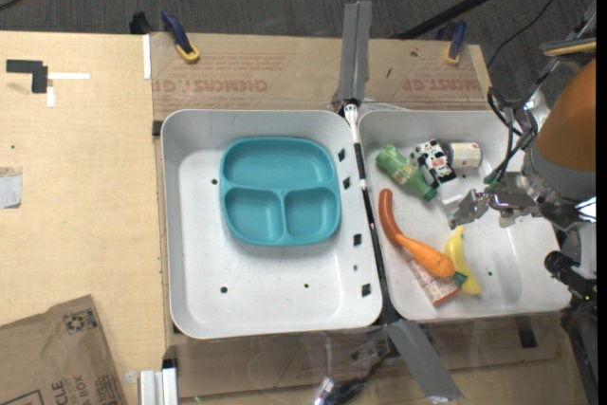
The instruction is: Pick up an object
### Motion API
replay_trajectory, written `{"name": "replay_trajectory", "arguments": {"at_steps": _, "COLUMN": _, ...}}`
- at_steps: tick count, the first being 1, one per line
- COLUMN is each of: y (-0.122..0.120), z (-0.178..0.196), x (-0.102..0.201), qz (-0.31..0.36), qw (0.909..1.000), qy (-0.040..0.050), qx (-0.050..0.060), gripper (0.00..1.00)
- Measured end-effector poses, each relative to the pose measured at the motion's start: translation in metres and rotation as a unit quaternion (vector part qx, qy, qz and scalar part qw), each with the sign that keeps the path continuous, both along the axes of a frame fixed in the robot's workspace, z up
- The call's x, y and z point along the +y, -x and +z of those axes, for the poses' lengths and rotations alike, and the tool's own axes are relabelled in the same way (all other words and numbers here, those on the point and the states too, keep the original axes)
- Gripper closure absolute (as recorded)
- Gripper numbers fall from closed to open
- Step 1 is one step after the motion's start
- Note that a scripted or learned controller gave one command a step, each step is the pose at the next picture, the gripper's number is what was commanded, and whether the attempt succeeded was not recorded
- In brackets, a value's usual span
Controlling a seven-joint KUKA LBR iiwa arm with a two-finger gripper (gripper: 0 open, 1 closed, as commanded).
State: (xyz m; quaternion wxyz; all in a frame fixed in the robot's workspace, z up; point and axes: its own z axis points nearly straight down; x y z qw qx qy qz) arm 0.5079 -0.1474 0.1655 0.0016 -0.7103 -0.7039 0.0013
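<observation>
The right bin [517,270] holds several small items. A green bottle [406,172] lies at the upper left, next to a black-and-white toy [433,160] and a white cylinder [465,153]. A red sausage [387,210] curves down into an orange carrot [427,254]. A yellow banana [459,259] lies beside the carrot, and a red-and-white packet [432,285] lies under the carrot's tip. My gripper [468,208] reaches in from the right, just above the top end of the banana and right of the green bottle. Nothing is visibly held in it.
The left bin [194,280] holds a teal divided plate [281,192]. A grey metal divider [356,62] stands between the bins at the back. Clamps, cables and a stand sit beyond the bench's far edge. The arm's orange band [574,123] hangs over the right bin's right side.
</observation>
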Motion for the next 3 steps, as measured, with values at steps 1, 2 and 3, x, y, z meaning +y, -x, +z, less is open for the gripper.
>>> {"name": "replay_trajectory", "arguments": {"at_steps": 1, "y": 0.026, "z": -0.071, "x": 0.019, "qz": -0.096, "qw": 0.9954, "qy": 0.0004, "qx": -0.004, "gripper": 0.0}}
{"name": "replay_trajectory", "arguments": {"at_steps": 2, "y": 0.001, "z": -0.06, "x": 0.003, "qz": -0.039, "qw": 0.9992, "qy": 0.0002, "qx": 0.0, "gripper": 0.0}}
{"name": "replay_trajectory", "arguments": {"at_steps": 3, "y": 0.028, "z": -0.071, "x": 0.03, "qz": -0.016, "qw": 0.9999, "qy": 0.0012, "qx": -0.006, "gripper": 0.0}}
